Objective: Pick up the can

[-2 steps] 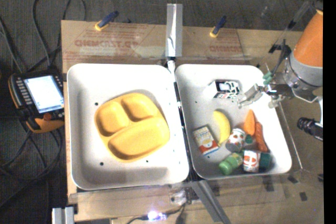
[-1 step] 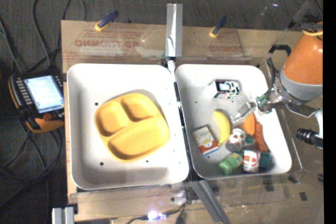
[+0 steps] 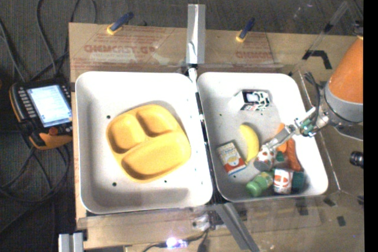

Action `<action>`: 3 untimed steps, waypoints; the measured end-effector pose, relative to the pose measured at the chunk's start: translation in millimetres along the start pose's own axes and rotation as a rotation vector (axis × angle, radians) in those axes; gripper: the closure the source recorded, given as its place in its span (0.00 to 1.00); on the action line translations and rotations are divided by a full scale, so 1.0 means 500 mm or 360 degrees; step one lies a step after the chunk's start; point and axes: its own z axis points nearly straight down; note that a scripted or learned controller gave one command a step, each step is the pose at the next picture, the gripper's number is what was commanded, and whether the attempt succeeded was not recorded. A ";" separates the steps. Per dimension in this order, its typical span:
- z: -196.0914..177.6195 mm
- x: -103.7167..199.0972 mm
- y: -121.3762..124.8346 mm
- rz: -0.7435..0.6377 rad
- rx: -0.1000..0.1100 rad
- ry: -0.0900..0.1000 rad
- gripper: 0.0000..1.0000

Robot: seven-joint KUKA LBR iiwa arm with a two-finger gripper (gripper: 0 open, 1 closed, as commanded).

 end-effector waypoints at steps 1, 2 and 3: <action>-0.075 0.005 -0.019 -0.0766 -0.0005 -0.0003 0.00; 0.209 0.147 0.038 -0.0984 0.0000 0.0006 0.00; 0.043 0.033 0.175 -0.0989 -0.0007 -0.0002 0.00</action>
